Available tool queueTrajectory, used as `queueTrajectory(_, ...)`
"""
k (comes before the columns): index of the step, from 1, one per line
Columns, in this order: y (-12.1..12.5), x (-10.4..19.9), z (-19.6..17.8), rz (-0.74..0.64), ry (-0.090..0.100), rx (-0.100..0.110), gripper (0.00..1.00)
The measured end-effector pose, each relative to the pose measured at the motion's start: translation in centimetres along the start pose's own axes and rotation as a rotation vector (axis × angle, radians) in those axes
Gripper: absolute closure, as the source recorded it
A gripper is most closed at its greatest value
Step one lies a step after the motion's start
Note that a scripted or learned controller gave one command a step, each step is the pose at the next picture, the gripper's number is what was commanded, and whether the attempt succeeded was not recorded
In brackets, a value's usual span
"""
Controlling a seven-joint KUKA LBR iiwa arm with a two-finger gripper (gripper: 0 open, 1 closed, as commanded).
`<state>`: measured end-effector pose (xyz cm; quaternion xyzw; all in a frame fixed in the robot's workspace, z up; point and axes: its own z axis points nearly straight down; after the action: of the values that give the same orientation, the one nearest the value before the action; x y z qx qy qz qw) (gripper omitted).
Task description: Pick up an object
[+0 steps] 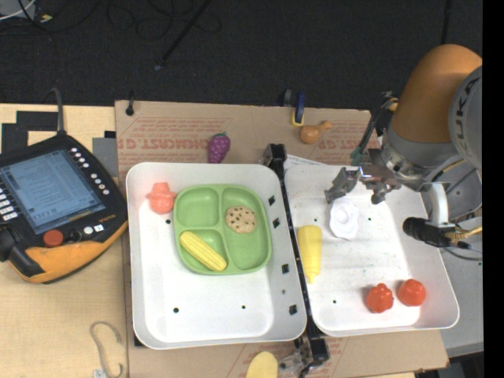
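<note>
The surface is light wood, with a sheet of brown cardboard lying under two white bins. The back of the picture is dark, and the cables there are hard to make out.

The arm comes in from the right. Its big orange and grey body is cut off by the edge of the picture. It leans over the back part of the right bin. The gripper points down and to the left, just above a white lump. The fingers stand apart and nothing is between them, so the gripper is released. The white lump is hard to tell from the white floor of the bin.

The left bin holds a green tray with three parts. A cookie lies in the back right part. A yellow corn cob lies in the front left part. A pink toy sits just beside the tray, near the back left corner of the bin.

The right bin holds the white lump, a yellow toy against its left wall, and two red toys close together near the front.

A black and orange control pad rests on the left. A purple toy and an orange toy lie behind the bins. A yellow thing at the front is cut off.
</note>
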<state>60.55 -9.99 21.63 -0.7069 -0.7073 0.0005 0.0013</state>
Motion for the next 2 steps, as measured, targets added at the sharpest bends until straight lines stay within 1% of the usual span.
queueTrajectory(1, -0.1, -0.2, 4.4, 0.0, 0.0, 0.004, 0.0)
queueTrajectory(2, 0.2, -0.1, 8.9, 0.0, 0.0, 0.004, 0.0)
